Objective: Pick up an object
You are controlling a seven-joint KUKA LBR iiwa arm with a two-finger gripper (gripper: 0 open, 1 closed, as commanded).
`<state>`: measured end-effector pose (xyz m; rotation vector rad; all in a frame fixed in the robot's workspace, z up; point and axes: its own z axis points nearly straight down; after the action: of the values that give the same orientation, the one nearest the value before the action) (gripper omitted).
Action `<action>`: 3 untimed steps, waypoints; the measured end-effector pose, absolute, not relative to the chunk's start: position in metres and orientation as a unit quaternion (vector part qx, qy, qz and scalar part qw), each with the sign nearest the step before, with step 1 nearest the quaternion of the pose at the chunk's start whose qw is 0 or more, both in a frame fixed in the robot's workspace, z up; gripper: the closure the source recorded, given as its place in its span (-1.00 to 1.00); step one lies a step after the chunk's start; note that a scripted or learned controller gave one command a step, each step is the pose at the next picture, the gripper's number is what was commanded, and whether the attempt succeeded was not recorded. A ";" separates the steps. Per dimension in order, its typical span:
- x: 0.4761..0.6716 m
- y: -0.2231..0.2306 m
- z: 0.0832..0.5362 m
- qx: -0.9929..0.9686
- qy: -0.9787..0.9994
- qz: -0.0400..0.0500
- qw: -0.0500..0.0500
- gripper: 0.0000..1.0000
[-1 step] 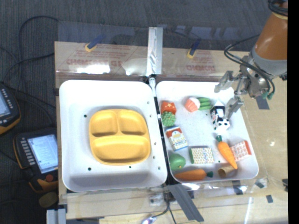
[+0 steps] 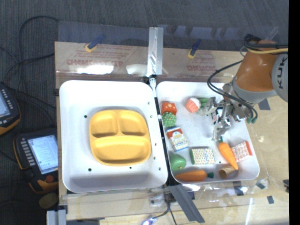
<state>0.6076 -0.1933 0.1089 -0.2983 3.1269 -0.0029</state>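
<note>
While the gripper (image 2: 220,125) hangs just above the carrot (image 2: 228,155) in the right bin (image 2: 255,170), we judge the approach step is in hand; next comes lowering onto the carrot. We cannot tell its state, its metal parts blurring together.

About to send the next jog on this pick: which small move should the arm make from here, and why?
Probably a short descent in place. The pincer hangs over a bare patch of the right bin, with the carrot just below it in the view, so a slight shift toward the carrot before lowering looks sensible. Nothing shows between its tips.
</note>
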 end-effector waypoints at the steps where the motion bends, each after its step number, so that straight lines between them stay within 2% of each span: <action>1: 0.520 -0.210 0.092 -0.108 0.994 -0.003 0.005 -1.00; 2: 0.509 -0.217 0.095 -0.102 0.995 -0.005 0.017 -1.00; 3: 0.504 -0.217 0.096 -0.072 0.997 -0.007 0.021 -1.00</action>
<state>0.5037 -0.2170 0.0959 -0.2219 3.0920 -0.0231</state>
